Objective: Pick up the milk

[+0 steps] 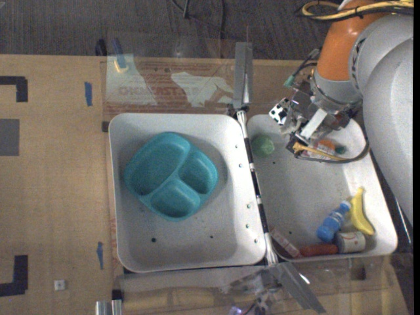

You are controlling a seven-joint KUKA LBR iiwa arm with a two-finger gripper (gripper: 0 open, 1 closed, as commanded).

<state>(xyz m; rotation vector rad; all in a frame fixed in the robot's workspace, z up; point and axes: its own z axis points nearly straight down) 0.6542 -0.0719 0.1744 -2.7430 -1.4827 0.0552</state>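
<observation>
The grey arm with its orange band reaches in from the right over the far end of the right bin (377, 176). Its end effector (293, 115) sits at that bin's far left corner, just beside a small white carton with black patches, which looks to be the milk (278, 112). The carton is against the end effector's left side, over the bin's rim. The view is too blurred there to tell whether the end effector is spread or clamped on it.

In the same bin, a green ball (264, 144) lies near the dividing wall. At the near right corner a banana (360, 212), a blue bottle (333, 222), a small can (351, 242) and a red-brown stick-shaped thing (319, 249) are clustered together.

The left bin (131, 241) holds a teal divided plate (170, 174). Both bins stand on the table (52, 195).
</observation>
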